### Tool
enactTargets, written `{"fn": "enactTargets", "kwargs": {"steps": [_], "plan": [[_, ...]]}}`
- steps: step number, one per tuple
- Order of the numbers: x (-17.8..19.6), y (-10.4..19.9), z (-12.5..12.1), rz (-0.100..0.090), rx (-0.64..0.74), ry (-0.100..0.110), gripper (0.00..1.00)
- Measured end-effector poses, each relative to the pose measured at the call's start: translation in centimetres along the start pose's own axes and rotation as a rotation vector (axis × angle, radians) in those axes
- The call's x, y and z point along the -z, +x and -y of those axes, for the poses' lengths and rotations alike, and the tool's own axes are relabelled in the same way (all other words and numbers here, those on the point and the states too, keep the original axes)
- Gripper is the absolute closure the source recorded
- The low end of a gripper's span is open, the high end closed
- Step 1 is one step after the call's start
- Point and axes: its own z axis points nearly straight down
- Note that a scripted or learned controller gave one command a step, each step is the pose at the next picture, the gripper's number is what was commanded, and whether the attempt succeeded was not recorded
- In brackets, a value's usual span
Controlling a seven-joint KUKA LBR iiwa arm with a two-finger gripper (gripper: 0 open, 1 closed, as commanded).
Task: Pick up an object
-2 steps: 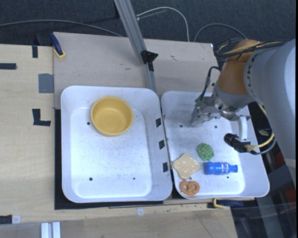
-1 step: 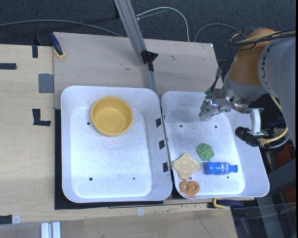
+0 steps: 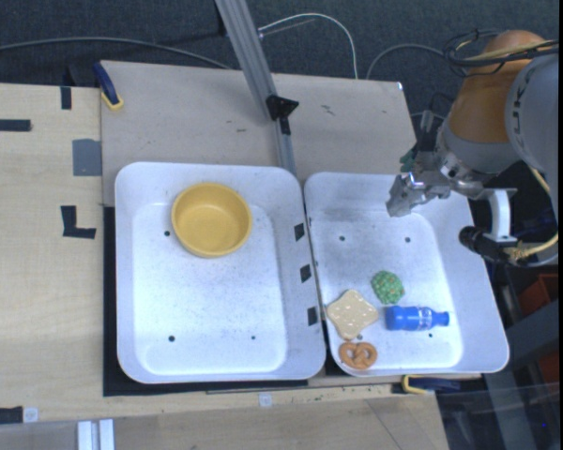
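Observation:
The right bin holds a green lumpy object, a blue bottle lying on its side, a tan cracker-like square and a brown pretzel at the bin's front rim. A yellow bowl stands in the back of the left bin. My gripper hangs over the back right part of the right bin, well away from the objects near the front. Nothing shows between its fingers.
A grey metal pole slants down to the gap between the bins at their back. The arm with its orange band sits beyond the right bin's far right corner, with cables around it.

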Motion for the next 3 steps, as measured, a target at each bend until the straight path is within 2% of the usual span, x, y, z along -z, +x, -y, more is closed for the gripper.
{"fn": "enactTargets", "kwargs": {"steps": [1,2,3], "plan": [[4.9,0.7,-0.8,0.000,0.002,-0.001,1.00],[5.5,6.8,-0.4,-0.003,0.006,0.004,1.00],[5.9,11.7,-0.6,-0.003,0.006,0.004,1.00]]}}
